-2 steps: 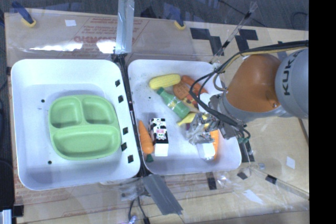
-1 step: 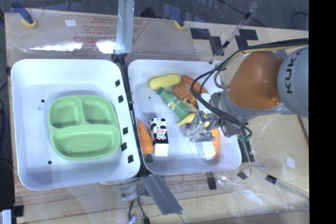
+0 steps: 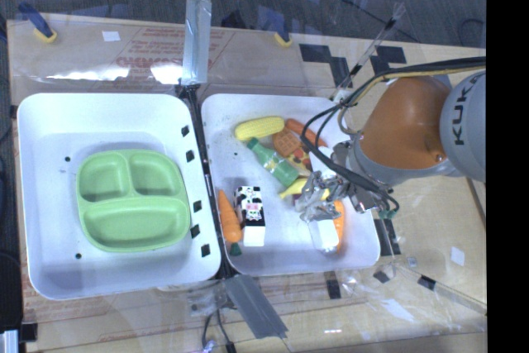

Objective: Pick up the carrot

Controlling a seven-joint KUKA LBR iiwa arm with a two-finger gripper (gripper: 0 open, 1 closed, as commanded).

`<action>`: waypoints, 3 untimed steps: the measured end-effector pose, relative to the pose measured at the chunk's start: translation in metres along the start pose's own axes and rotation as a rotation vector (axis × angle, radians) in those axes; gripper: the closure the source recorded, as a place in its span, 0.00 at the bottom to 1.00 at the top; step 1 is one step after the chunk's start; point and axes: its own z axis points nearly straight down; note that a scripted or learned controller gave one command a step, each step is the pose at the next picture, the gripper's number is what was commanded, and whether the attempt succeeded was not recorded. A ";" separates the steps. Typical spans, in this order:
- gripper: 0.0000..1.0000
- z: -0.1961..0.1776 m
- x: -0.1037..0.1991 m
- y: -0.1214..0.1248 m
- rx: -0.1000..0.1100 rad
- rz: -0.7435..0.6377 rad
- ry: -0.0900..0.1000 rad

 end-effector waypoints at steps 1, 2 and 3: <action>1.00 -0.073 0.000 0.029 0.000 0.112 0.003; 0.00 -0.071 0.001 0.029 -0.002 0.112 0.007; 0.00 -0.007 -0.013 -0.008 -0.006 -0.083 0.012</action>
